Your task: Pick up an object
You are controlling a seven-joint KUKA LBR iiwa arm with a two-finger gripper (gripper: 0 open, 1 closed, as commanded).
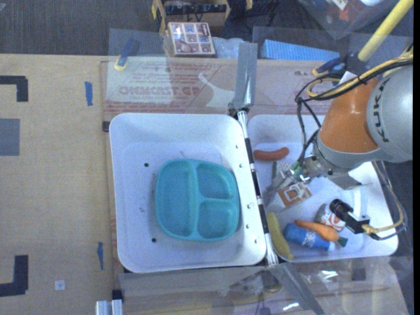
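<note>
My gripper (pixel 291 174) hangs low over the middle of the right bin (pixel 387 241), below the grey arm with its orange band (pixel 348 126). Just under it, toward the front, lies a small brown and white box (pixel 295 194). Whether the gripper touches the box is unclear. A red-brown sausage (pixel 270 153) lies behind the gripper near the bin's back left. Along the front edge lie a yellow banana (pixel 279 236), a blue bottle (pixel 307 239) and an orange carrot (pixel 319 229). A small red and white can (pixel 330 218) stands behind the carrot.
The left bin (pixel 131 143) holds a teal divided plate (pixel 197 200) in its middle. A metal divider (pixel 252 182) runs between the bins. Cardboard, a blue pad and boxes lie behind the bins. Yellow cables hang at the right.
</note>
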